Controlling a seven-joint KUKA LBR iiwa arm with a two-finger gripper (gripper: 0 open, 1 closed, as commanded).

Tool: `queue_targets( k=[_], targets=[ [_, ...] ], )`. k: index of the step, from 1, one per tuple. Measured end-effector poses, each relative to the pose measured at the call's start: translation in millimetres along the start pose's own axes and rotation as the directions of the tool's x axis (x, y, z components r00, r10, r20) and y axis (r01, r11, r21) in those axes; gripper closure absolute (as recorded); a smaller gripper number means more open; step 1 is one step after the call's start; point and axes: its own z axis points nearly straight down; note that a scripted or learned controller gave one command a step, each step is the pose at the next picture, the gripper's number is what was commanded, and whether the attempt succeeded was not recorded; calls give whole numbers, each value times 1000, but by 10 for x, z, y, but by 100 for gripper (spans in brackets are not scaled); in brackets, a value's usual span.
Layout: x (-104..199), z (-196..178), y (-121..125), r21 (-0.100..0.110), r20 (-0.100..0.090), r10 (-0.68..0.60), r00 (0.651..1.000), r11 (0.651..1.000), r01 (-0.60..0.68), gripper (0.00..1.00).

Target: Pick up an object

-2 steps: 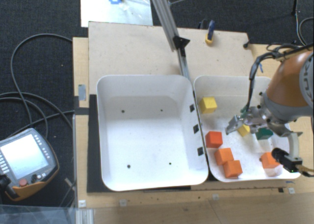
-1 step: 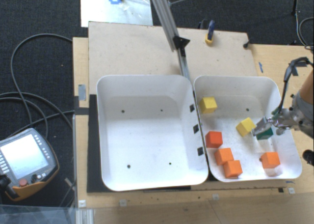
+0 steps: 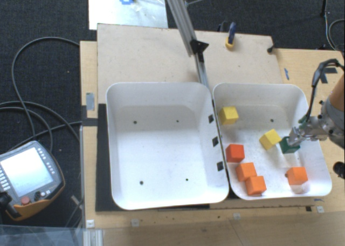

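My gripper [image 3: 294,141] reaches into the right bin [image 3: 257,97] from the right edge and is down near the bin's floor. It is shut on a small green block [image 3: 288,148], which shows between and just below the fingertips. A yellow block [image 3: 270,138] lies right beside it on the left, nearly touching the green one. Another yellow block [image 3: 229,114] sits near the bin's left wall. Three orange blocks [image 3: 235,153] [image 3: 246,171] [image 3: 256,185] cluster at the front left, and a fourth orange block [image 3: 297,175] lies at the front right, below the gripper.
The left bin [image 3: 119,98] stands beside the right one, with a shared divider wall [image 3: 214,131] between them. A slanted metal pole [image 3: 183,18] rises from the back of the bench. A teach pendant [image 3: 27,177] and cables lie on the floor at the left.
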Motion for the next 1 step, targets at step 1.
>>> queue_targets(
  k=[1],
  targets=[
    [2, 6, -2, 2, 0, 0, 1000, 1000, 0, 0]
  ],
)
